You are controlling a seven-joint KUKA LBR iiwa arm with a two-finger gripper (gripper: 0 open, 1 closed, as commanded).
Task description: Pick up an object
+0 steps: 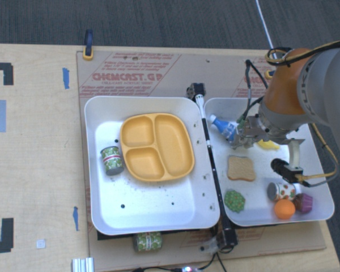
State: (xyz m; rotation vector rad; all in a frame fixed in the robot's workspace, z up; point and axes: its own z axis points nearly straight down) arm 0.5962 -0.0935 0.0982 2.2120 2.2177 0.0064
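A: We had the small blue-and-white bottle [222,126] lying on its side at about ten o'clock in the right bin [323,205], close to the divider, and that looked like the thing being gone for.

B: Agreed. The gripper [243,139] sat right against its lower end, at roughly four o'clock from the bottle. Could we say what the gripper was doing?

A: We could not. The wrist and cabling covered it, so whether anything was pinched we could not tell.

B: Then our advice for the step: we wanted the tool centred over the bottle's body, not its tapered end, and closing across the narrow width, since a lying bottle tends to roll out.

A: And the bin wall was near on the nine o'clock side, so we judged a straight-down approach safer than a sweep.

B: Around it, we had the slice of toast [241,169] at six o'clock from the gripper, a yellow piece [268,145] just at three o'clock, partly hidden.

A: Further out, the green ball [234,200], the orange [284,209] and the purple item [304,203] lay along the bin's lower edge, well clear.

B: And in the left bin [102,208], the yellow divided plate [157,146] with a small can [111,160] at its nine o'clock.
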